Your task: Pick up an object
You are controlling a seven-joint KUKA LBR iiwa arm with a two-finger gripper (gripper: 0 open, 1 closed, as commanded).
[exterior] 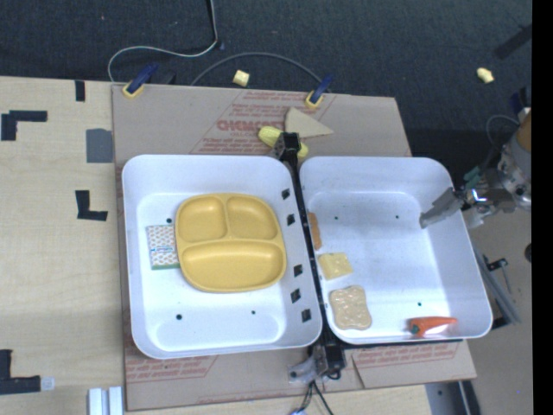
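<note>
The gripper (435, 212) hangs over the right edge of the right bin (393, 175); how far its fingers stand apart I cannot tell, and I see nothing between them. On this smooth white bin floor lie a rough beige piece like a cracker (350, 307), a pale yellow square piece (334, 265) just above it, and an orange carrot-shaped toy (431, 325) near the front corner, its long axis left to right. The left bin (143, 180) holds a glossy yellow divided plate (230, 241) with three compartments, and a small patterned card (161, 245) touches its left side.
</note>
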